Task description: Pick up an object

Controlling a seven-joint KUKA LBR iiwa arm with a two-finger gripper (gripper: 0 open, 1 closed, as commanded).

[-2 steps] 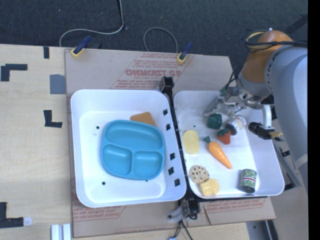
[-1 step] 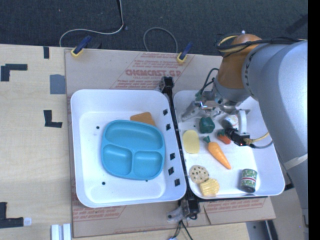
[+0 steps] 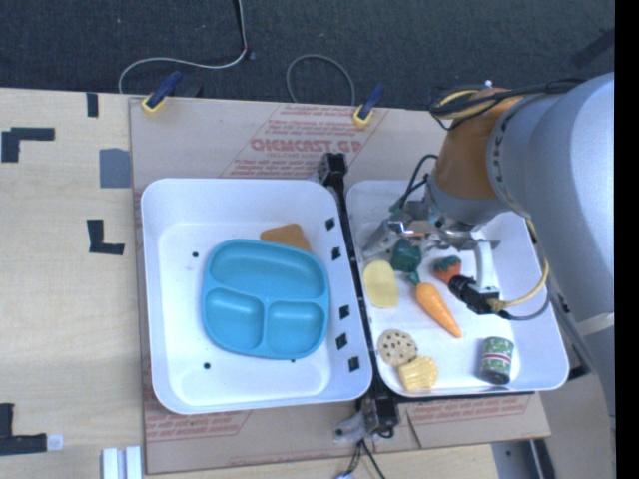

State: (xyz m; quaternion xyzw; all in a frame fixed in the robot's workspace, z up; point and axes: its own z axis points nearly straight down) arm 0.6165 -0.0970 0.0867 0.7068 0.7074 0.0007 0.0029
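My gripper (image 3: 399,236) is low in the upper left part of the right bin (image 3: 529,377), under the grey arm with its orange band. Right below its tip lies a small dark teal object (image 3: 405,258), touching or nearly touching it. Whether the gripper holds it I cannot tell. Close by are a pale yellow fruit (image 3: 380,283), a small red-orange piece (image 3: 446,264) and an orange carrot (image 3: 437,307). Further forward lie a chocolate-chip cookie (image 3: 396,345), a yellow ridged piece (image 3: 419,373) and a green can (image 3: 494,359).
The left bin (image 3: 160,208) holds a blue divided plate (image 3: 266,298) with a brown-orange piece (image 3: 286,236) behind it. A black divider (image 3: 344,267) runs between the bins. The arm's bulk covers the right bin's far right side.
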